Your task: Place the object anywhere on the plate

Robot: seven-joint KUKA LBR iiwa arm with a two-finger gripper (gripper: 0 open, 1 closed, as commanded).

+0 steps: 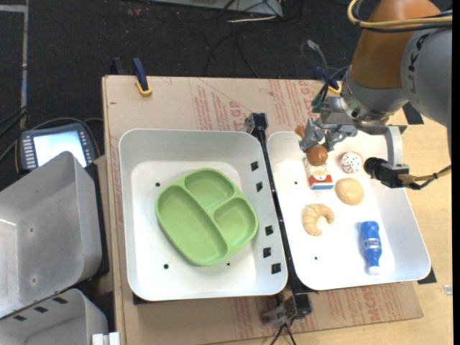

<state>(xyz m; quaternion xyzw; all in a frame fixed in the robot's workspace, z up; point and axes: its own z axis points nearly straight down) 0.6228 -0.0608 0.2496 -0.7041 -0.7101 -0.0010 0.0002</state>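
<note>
gripper (317, 136) hangs over the right bin's (402, 264) 11 o'clock corner, jaw spread not readable. small brown-topped figure (317, 165) stands directly beneath; green divided plate (207, 216) lies toward 8 o'clock.

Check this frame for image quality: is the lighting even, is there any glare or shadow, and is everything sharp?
Camera view: lighting is bright and fairly even; the white bins look near overexposed. Soft shadows hug the green plate and croissant. The bottle reads sharp; the gripper area is cluttered and slightly soft, and the floor above falls dark.
</note>
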